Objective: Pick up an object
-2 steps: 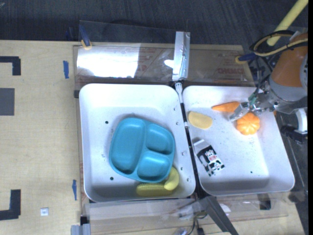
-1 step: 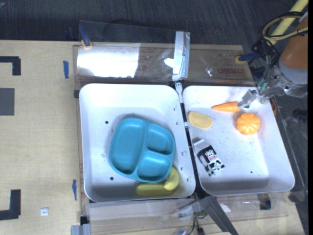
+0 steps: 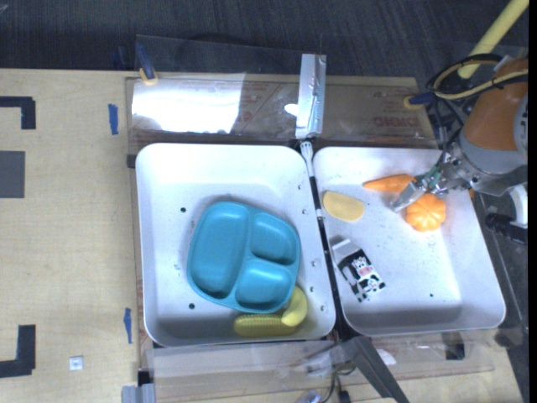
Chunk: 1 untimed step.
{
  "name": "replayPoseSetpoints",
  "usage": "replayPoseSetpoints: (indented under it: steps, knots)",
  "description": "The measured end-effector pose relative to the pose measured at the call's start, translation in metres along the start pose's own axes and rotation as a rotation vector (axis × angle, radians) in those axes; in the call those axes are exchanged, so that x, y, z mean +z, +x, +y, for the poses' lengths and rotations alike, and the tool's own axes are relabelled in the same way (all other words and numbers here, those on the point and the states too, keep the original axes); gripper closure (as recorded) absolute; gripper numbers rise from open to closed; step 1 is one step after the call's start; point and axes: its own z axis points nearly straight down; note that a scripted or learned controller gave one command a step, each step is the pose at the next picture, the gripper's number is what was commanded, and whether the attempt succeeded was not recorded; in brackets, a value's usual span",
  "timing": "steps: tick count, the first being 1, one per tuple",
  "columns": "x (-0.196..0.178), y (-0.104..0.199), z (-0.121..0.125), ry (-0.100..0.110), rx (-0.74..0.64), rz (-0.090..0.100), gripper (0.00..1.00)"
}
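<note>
Grey and orange, the arm (image 3: 495, 124) reaches in from the right over the far right corner of the right bin (image 3: 470, 309), and its gripper (image 3: 424, 188) hangs low over a small group of play foods there. How wide it stands cannot be told, because the tip is small and blurred against the things beneath it; nothing can be seen clearly gripped. The tip sits between a carrot (image 3: 388, 184) and a small orange pumpkin (image 3: 424, 213), seeming to touch or overlap both. The carrot lies flat with its long axis running left to right, slightly tilted, its left end towards the middle of the bench and its right end under the gripper; which end is the thin one is hard to say. The pumpkin is round and sits just near of the gripper tip. Left of these, near the bin's left wall, lies a pale yellow oval piece (image 3: 343, 206), apart from the carrot. Nearer still lies a black and white packet (image 3: 359, 271), tilted. In the left bin (image 3: 159, 225) a blue divided plate (image 3: 243, 254) rests, with a yellow corn cob (image 3: 267, 323) and a banana (image 3: 295, 307) at its near right edge.
</note>
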Motion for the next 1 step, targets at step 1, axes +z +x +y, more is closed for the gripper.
replayPoseSetpoints:
  steps: [1]
  knots:
    - [-0.0123, -0.0022, 0.0007, -0.002, -0.001, -0.009, 1.0]
